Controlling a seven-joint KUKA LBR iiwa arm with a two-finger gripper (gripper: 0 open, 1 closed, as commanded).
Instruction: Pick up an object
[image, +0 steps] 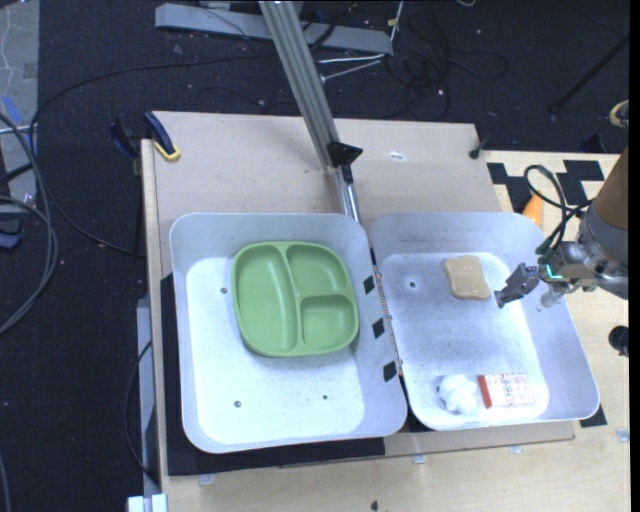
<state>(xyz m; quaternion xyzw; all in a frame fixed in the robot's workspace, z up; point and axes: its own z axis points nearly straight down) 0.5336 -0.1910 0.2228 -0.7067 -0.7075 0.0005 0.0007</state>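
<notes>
Three items lying in right bin (560, 330); I'm eyeing tan sponge (467, 277) just left of gripper (527, 285). Looking soft, light; pinching across short sides. Gripper spread, holding nothing.

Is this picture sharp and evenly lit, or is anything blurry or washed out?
Camera view: lighting is even and soft, with only faint shadows; the white bins look bright but keep their speckle; the green tray is crisp; the claw at the right looks slightly soft.
</notes>
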